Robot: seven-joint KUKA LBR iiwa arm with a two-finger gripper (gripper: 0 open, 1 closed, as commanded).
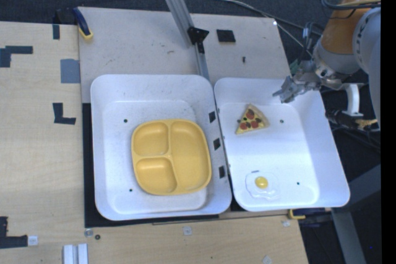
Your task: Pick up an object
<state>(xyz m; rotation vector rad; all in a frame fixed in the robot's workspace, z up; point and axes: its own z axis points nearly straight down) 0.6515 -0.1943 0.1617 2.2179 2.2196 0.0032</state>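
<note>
— Where's the toy pizza slice with red toppings [251, 119]?
— Just left of and below the grey two-finger gripper [286, 94], on the right white bin [322, 151].
— The jaws?
— Cannot tell.

Even, soft overhead light, faint shadows, slight blur, low resolution.

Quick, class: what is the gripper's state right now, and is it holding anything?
Gripper: over the right bin's far edge, nothing visibly held; open or shut cannot be told.
</note>
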